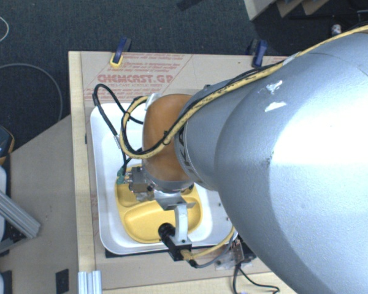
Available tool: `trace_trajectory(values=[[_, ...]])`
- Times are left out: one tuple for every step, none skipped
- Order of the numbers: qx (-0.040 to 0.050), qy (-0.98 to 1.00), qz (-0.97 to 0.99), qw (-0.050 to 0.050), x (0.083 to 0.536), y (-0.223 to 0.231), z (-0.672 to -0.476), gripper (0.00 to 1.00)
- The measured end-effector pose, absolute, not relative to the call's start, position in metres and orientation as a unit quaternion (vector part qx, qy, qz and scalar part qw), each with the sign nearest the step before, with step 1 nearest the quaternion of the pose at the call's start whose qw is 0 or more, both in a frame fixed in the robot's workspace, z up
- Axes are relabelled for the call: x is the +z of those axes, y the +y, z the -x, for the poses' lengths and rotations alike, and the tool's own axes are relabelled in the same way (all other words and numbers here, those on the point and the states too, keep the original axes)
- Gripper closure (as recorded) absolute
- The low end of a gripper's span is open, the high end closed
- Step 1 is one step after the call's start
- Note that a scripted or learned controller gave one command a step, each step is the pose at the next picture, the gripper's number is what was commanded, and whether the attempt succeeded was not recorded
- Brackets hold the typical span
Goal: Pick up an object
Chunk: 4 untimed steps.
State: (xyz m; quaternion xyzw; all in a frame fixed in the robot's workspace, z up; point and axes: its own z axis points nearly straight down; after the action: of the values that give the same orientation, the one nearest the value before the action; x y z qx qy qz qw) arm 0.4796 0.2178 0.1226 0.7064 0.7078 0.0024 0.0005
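Observation:
A yellow, rounded plastic object [140, 223] lies in the near end of the left white bin [104, 158]. A small green piece [120, 176] shows at its far left edge. My gripper [164, 196] hangs straight down under the orange wrist band [162, 136], right over the yellow object's far part. The wrist and its mount hide the tip of the gripper and whatever is directly beneath it.
The big grey arm [288, 158] covers the right bin and most of the bench. Black and yellow cables [119, 124] loop over the left bin's far half. Clamps [118, 52] hold a cardboard sheet behind the bins.

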Motion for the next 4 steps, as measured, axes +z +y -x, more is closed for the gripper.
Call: trace_trajectory(values=[[0.0011, 0.708, -0.707, 0.0, 0.15, 0.225, -0.479, 1.0], [0.0059, 0.709, -0.706, 0.0, 0.106, 0.208, -0.501, 1.0], [0.025, 0.709, -0.704, 0.007, 0.099, 0.18, -0.491, 1.0], [0.0071, 0.709, -0.705, 0.003, 0.182, 0.229, -0.55, 1.0]])
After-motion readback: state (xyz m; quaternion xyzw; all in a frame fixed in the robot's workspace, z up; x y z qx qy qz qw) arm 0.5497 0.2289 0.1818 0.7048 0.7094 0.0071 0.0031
